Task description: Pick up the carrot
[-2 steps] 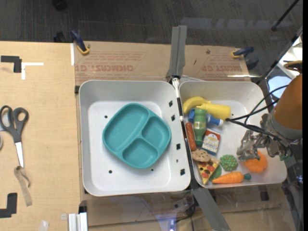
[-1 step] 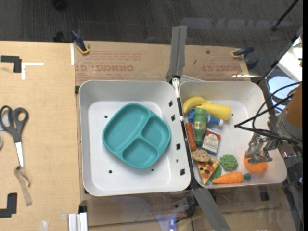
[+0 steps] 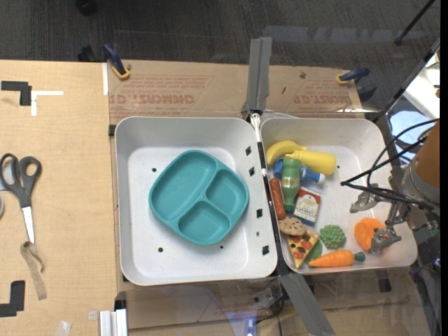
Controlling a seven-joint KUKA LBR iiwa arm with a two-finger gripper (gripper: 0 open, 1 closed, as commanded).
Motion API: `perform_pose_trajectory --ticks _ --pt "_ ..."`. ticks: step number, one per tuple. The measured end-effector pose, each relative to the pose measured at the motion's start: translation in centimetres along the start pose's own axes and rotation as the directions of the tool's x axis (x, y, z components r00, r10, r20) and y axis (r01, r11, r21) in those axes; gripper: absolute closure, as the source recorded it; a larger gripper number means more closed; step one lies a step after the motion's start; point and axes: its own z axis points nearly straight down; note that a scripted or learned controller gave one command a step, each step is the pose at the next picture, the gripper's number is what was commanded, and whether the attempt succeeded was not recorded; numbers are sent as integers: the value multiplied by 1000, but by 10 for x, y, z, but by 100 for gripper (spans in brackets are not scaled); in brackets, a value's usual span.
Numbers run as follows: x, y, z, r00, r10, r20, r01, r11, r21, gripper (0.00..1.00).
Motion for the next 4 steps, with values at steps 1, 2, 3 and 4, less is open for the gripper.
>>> perform_pose_trajectory --ticks 1,2,3,4 --pt "-13 10 50 978 210 -1 -210 978 0 0" --pt "-15 11 41 979 206 3 -206 979 0 100" --pt "3 -16 47 992 -126 0 126 992 -1 100" --pt "-22 -19 -86 980 -201 1 201 980 0 100"
